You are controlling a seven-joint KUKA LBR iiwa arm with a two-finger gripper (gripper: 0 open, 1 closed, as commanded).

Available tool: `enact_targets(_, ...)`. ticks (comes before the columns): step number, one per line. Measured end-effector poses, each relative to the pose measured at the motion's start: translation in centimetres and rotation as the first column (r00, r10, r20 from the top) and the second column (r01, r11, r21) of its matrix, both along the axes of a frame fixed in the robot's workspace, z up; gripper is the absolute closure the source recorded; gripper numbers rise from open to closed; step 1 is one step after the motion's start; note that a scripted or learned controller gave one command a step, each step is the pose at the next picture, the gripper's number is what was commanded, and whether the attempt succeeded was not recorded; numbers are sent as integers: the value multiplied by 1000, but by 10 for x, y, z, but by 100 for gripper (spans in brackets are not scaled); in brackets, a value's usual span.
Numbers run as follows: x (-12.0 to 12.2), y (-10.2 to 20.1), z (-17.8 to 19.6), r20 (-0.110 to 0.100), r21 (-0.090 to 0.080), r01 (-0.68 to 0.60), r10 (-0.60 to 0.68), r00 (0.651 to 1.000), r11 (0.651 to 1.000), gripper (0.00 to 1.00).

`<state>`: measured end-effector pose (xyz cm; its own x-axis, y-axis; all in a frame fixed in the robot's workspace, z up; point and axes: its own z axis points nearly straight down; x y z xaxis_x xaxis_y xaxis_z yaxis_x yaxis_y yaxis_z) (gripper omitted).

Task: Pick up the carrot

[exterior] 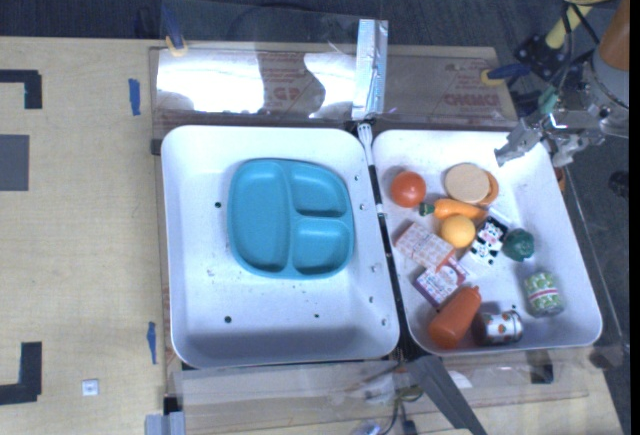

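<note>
The carrot [464, 210] is a slim orange piece with a green tip pointing left. It lies in the right bin [580, 253], wedged between a round tan bun [469, 184] behind it and a yellow-orange fruit [458, 231] in front. My gripper [536, 150] hovers over the bin's far right corner, up and to the right of the carrot and well apart from it. Its fingers are spread open and hold nothing.
Also in the right bin are a red tomato [407, 188], a thick orange-red sausage [454, 315], two patterned packets [432, 263], a dark green ball [518, 244], a green-white can [543, 292] and a black-and-white toy [488, 241]. In the left bin [190, 223] lies a blue divided tray [292, 216].
</note>
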<state>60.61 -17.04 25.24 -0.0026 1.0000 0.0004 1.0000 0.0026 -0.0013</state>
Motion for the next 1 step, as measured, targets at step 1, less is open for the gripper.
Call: enact_targets(1,-16,61,-88,-4,2,-102,102,995,995,0)
